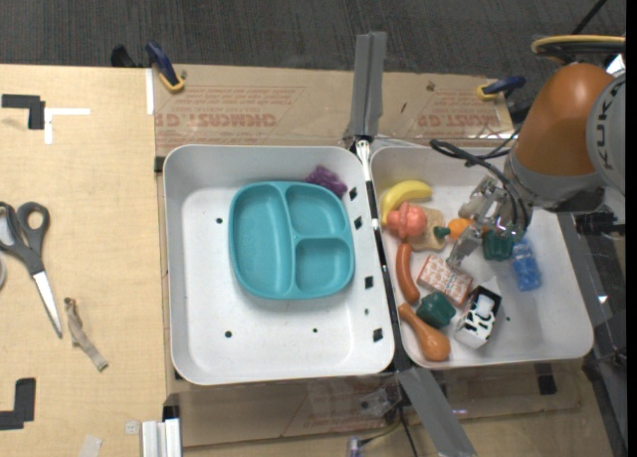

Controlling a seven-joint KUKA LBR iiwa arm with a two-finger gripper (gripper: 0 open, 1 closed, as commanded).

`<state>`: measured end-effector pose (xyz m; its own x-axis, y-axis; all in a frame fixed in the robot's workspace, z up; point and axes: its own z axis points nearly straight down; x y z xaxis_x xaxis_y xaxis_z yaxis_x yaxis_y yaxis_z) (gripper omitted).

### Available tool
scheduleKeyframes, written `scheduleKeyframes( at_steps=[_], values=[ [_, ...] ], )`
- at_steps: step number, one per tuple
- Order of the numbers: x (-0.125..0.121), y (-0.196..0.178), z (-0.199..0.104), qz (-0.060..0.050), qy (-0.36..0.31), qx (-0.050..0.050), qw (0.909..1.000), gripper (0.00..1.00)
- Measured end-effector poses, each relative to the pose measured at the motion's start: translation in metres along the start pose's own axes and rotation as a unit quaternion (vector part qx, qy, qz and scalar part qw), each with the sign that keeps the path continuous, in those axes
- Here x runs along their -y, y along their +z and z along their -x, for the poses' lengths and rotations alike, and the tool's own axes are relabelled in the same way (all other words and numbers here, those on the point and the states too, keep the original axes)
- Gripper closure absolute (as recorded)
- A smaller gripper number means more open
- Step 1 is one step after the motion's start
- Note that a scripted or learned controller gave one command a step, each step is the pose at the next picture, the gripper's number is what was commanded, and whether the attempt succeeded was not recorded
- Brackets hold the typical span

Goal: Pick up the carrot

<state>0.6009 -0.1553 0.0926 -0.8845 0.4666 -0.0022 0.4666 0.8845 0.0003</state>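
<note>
- Carrot [463,229]: small orange piece in the right bin [557,341], upper middle of that bin, just left of the gripper [485,229].
- Gripper sits low over the clutter right beside the carrot, probably lining up the grasp. Can't tell its state; metal parts blur together.
- Contact with the carrot: can't confirm, wrist hides that side.
- Neighbours crowd it: banana [407,192] and peach [406,219] to the left, blue bottle [525,268] to the right. Tight approach.
- Left bin [189,276] carries the teal divided plate [293,240]; purple item [326,179] behind it is half hidden.
- Scissors [30,246] on the desk [80,326], far left, cut off by the frame edge.
</note>
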Motion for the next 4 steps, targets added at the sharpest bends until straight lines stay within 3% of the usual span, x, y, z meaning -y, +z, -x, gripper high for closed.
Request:
scheduleKeyframes(
  at_steps=[1, 2, 3, 4],
  values=[
    [-0.037, 0.0, 0.003, 0.0, -0.026, 0.001, 0.9997, 0.0],
    [-0.038, -0.01, 0.004, 0.0, -0.027, 0.003, 0.9996, 1.0],
    [0.015, -0.088, 0.007, 0.0, -0.119, 0.001, 0.9929, 1.0],
    [0.015, -0.088, 0.007, 0.0, -0.119, 0.001, 0.9929, 0.0]
  ],
)
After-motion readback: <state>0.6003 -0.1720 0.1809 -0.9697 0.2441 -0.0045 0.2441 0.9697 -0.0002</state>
